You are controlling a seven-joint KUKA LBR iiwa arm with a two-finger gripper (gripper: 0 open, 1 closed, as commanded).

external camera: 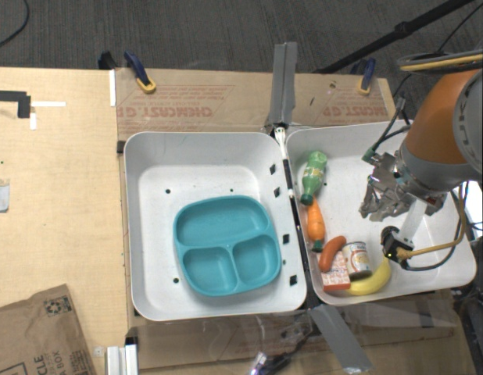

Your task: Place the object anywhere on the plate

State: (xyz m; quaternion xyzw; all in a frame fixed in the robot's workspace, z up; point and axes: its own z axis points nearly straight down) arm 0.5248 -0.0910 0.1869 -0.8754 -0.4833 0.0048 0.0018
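A teal plate [226,243] with three compartments lies in the left bin [148,209]. The right bin [343,151] holds a green bottle [313,175], an orange carrot [314,222], a red sausage [332,251], a small can [355,258], a red and white box [336,278] and a yellow banana [370,279] along its left and front side. My gripper [380,203] hangs over the middle of the right bin, to the right of the carrot and above the can, pointing down. Nothing shows between its fingers.
A metal divider [284,92] runs between the two bins. Blue and yellow clamps [140,72] hold cardboard at the back. A cable [429,252] loops below the wrist over the right bin's front right. A cardboard box [38,334] lies at the lower left.
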